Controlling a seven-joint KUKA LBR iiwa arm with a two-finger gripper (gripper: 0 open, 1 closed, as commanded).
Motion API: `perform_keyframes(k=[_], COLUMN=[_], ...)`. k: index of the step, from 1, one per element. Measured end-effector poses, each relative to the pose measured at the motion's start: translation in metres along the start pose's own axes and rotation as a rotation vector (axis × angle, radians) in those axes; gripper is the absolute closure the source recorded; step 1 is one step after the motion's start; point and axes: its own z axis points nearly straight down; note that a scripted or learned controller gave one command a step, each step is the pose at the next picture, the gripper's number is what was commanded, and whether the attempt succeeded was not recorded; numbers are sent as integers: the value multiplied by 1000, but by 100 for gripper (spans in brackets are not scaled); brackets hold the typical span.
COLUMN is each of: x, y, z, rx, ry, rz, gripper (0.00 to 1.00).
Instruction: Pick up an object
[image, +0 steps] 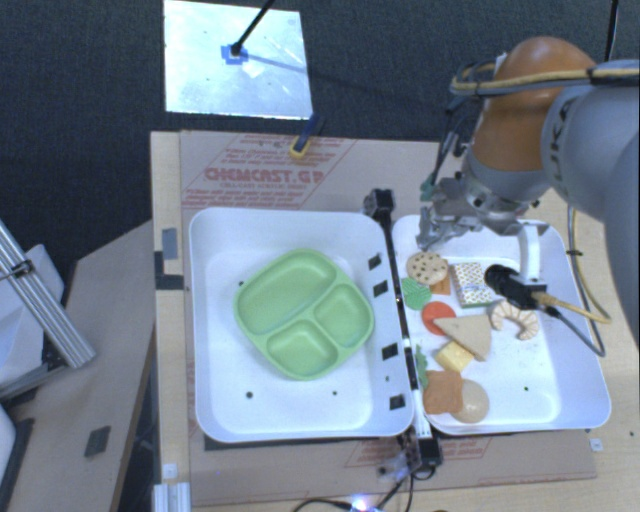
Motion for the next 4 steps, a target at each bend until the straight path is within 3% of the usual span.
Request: perform_keyframes(k=[1,2,3,4], x=[14,13,3,3], y=[-5,8,-8,7], z=[14,4,15,0], rx=[2,-1,3,0], ry=[-2,-2,-3,-2], rz=[3,3,9,4], gripper=[100,100,100,100])
